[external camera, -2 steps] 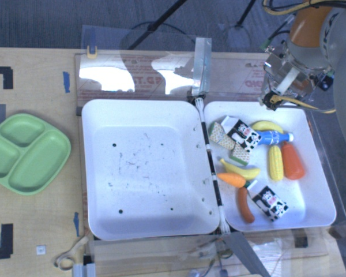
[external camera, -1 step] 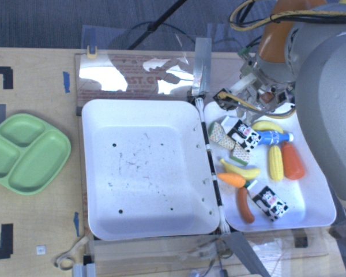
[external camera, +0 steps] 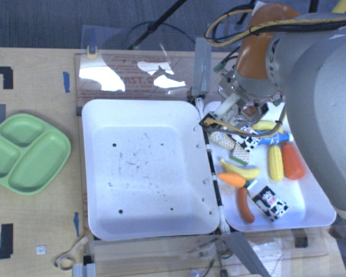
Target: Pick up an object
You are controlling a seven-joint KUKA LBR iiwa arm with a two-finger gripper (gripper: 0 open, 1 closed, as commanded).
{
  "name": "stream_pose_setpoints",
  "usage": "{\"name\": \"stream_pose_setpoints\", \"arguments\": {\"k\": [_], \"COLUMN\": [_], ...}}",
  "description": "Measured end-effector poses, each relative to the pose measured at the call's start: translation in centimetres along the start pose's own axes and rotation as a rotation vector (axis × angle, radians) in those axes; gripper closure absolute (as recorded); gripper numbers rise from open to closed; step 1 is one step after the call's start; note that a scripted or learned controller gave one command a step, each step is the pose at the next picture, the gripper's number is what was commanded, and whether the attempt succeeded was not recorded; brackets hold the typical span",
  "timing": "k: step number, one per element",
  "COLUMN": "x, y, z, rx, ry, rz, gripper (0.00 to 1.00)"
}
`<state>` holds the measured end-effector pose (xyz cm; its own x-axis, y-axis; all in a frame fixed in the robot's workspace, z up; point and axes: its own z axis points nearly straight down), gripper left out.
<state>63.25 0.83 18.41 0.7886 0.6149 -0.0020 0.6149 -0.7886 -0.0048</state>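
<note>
two bins side by side on the surface (external camera: pixel 34 224). left bin (external camera: pixel 104 212) touches right bin (external camera: pixel 317 209) along their shared edge. divided tray (external camera: pixel 26 153) on the surface, near its left edge, apart from the left bin. toy foods clustered in the right bin: corn (external camera: pixel 275 161) beside sausage (external camera: pixel 245 204), carrot (external camera: pixel 231 179) near the shared edge. arm (external camera: pixel 300 56) over the right bin's far part.

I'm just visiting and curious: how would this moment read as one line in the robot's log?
stage: reaching | gripper: low over right bin's far corner, grasp unclear | right bin: toy food, corn, carrot | left bin: bare | green tray: on bench
</note>
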Motion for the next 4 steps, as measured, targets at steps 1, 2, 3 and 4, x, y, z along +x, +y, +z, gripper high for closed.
{"name": "stream_pose_setpoints", "arguments": {"k": [1, 2, 3, 4], "x": [-0.4, 2.8, 5.8, 5.8], "y": [4.1, 0.2, -2.8, -2.7], "z": [-0.1, -4.0, 0.0, -1.0], "rx": [-0.004, -0.003, -0.002, -0.001], "ry": [0.003, 0.005, 0.004, 0.007], "rz": [0.205, 0.463, 0.461, 0.463], "gripper": [1.0, 1.0, 1.0, 1.0]}}
